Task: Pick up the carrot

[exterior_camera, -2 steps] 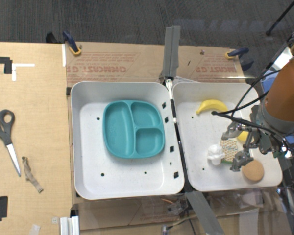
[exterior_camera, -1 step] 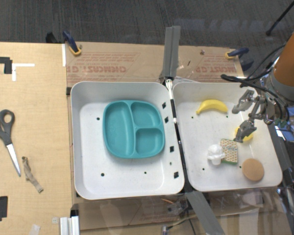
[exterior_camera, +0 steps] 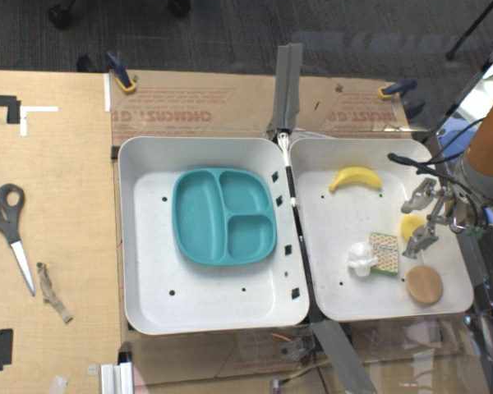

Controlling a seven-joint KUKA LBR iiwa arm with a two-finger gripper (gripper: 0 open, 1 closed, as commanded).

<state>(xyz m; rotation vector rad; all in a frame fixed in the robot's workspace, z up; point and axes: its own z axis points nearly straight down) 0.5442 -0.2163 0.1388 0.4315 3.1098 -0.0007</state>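
Which of the small things in the right bin [exterior_camera: 312,220] is the carrot cannot be told for sure. The nearest candidate is a yellow piece [exterior_camera: 410,226] lying right at the gripper [exterior_camera: 422,218], partly hidden by its metal fingers, so its shape and surface stay unclear.

The gripper hangs over the right bin's outer side with its two fingers spread apart. The yellow piece lies low between them, at their tips, and whether either finger touches it cannot be told. Nothing is visibly clamped.

Just off the nearer finger lies a tan patterned square [exterior_camera: 385,251], with a small white lump [exterior_camera: 361,258] touching its far side from the gripper. A round brown disc [exterior_camera: 425,285] sits close below the gripper, toward the bin's front corner. A banana [exterior_camera: 355,177] lies out past the farther finger, near the bin's rear wall, well apart from the rest.

Farther out from the gripper, across the divide, the left bin [exterior_camera: 140,245] holds a teal divided tray [exterior_camera: 225,217] with three compartments, lying flat near its middle.

Well beyond both bins, scissors [exterior_camera: 10,228] lie on the cardboard bench top [exterior_camera: 57,179].
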